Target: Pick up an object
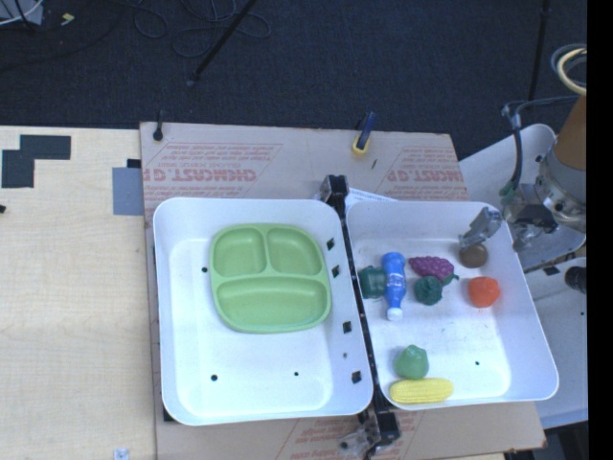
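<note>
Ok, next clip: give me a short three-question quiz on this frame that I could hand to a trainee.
1. True or false: the green divided plate lies in the same bin as the blue bottle.
2. Which item lies nearest the front rim of the right bin? A) the orange ball B) the yellow corn cob C) the purple grapes
3. Fill in: the gripper is over the right bin's far right part, just above a small ____ object.

Key: 1. False; the plate is in the left bin, the bottle in the right one. 2. B. 3. Brown.
</note>
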